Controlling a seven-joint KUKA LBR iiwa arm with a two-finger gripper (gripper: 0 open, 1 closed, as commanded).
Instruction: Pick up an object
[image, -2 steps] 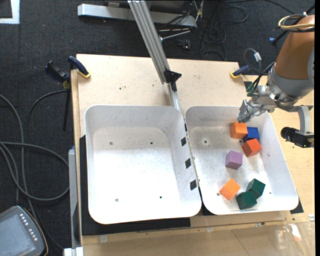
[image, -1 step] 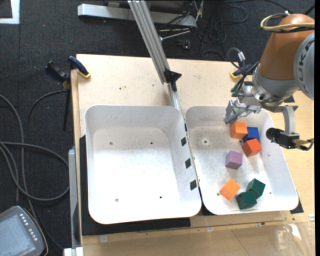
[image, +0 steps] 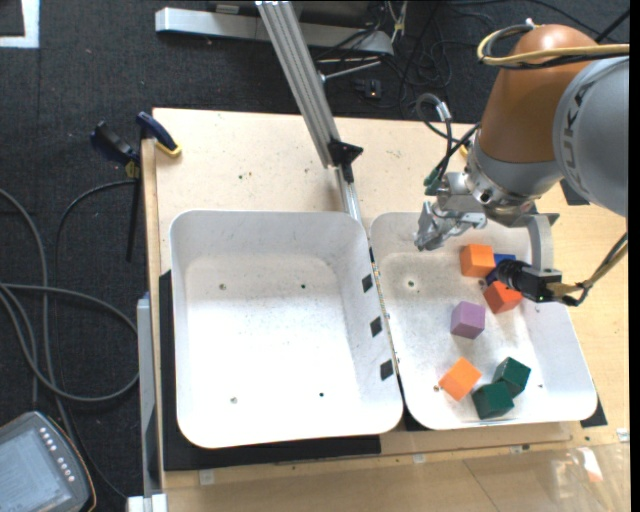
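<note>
My gripper (image: 432, 236) hangs over the far left part of the right bin (image: 560, 395), its dark fingers pointing down with nothing visible between them. Blocks lie in that bin: an orange one (image: 477, 260) just right of the gripper, a blue one (image: 504, 264) and a red-orange one (image: 501, 295) beside it, a purple cube (image: 467, 320) in the middle, another orange block (image: 460, 379) and two dark green blocks (image: 513, 374) (image: 493, 400) near the front.
The left bin (image: 190, 250) sits beside the right one, with a dark divider strip between them. A slanted metal rail (image: 305, 85) crosses the bench behind the bins. A blue and yellow clamp (image: 150, 135) grips the bench's far left corner.
</note>
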